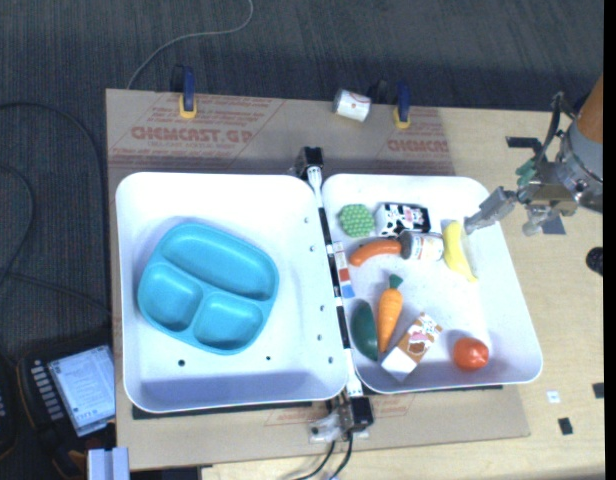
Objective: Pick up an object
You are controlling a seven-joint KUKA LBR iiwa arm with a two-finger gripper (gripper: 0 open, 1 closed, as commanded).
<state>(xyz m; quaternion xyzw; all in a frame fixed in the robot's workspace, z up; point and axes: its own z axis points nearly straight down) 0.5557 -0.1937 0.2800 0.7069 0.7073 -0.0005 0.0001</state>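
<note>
The right bin [508,363] holds the things to pick from, all lying loose. A yellow banana [456,248] lies near the bin's right wall, at its far half, and a small bottle [421,246] lies just beside it on the left. An orange sausage-like piece [373,252] touches the bottle's other end. Behind these, toward the far wall, sit a green round toy [356,219] and a black-and-white cow-print carton [401,216]. In the middle of the bin a carrot [389,310] lies with its green top pointing to the far side, and a dark green vegetable [364,330] rests against its left side, close to the bin's left wall. A small milk carton [411,345] lies tilted just beside the carrot's tip, and a red tomato [470,353] sits near the bin's near right corner.

The claw [493,208] hangs over the right bin's far right corner, above the rim and near the banana's far end. It holds nothing that can be seen, and whether it is spread or pressed together I cannot tell.

The left bin [148,193] carries a blue divided tray [206,284]. Both bins rest on a brown board [238,133] clamped at the worktop's [568,368] far edge.
</note>
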